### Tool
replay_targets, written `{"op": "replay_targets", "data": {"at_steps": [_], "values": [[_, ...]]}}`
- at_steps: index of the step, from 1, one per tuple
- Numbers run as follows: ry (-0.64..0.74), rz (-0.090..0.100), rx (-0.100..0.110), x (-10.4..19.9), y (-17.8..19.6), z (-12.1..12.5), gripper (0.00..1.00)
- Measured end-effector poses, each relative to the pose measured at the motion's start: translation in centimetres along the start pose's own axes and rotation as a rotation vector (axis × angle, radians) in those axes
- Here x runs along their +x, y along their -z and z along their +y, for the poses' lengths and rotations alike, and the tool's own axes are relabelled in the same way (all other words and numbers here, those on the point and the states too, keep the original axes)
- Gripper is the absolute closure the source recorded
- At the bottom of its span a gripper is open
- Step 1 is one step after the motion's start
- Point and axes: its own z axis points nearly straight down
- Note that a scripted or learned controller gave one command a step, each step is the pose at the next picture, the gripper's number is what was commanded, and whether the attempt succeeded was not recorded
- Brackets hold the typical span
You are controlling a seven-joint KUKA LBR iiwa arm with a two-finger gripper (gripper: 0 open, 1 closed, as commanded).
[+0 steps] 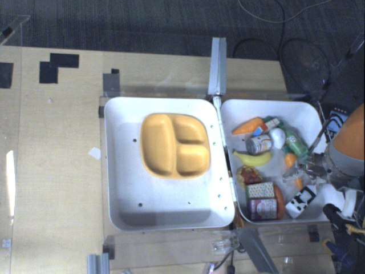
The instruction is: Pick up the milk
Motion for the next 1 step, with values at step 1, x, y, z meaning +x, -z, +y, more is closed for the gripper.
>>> {"op": "replay_targets", "data": {"at_steps": [1], "values": [[-0.364,-0.009,0.007,0.61,3.91,-0.63,0.00]]}}
